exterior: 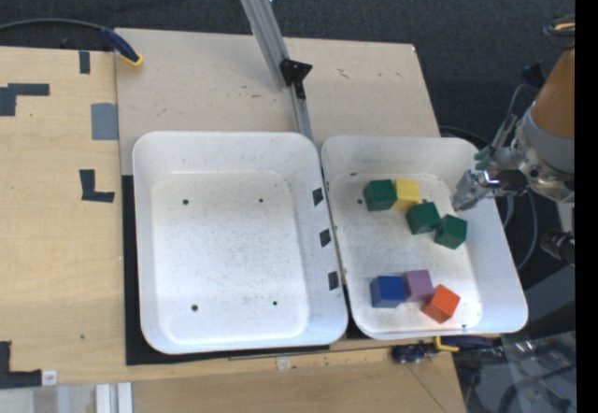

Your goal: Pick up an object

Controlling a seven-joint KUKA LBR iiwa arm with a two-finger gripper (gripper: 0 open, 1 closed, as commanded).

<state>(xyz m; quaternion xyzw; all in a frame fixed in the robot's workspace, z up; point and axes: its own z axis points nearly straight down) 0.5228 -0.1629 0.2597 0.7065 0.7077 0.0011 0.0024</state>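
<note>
At right of frame, over the right shallow white plastic bin's (495, 294) far edge, the metal claw (470, 189) hangs beside the small dark green cubes (436, 223); can't tell its state, nothing seen held. Approach step, I'd say. Next: centre over one cube, descend. They sit close together, matte, square-edged.

Two white bins (234, 145) look like smooth, speckled plastic; the table (56, 243) is pale matt wood; a metal rail (257, 5) gleams.
</note>
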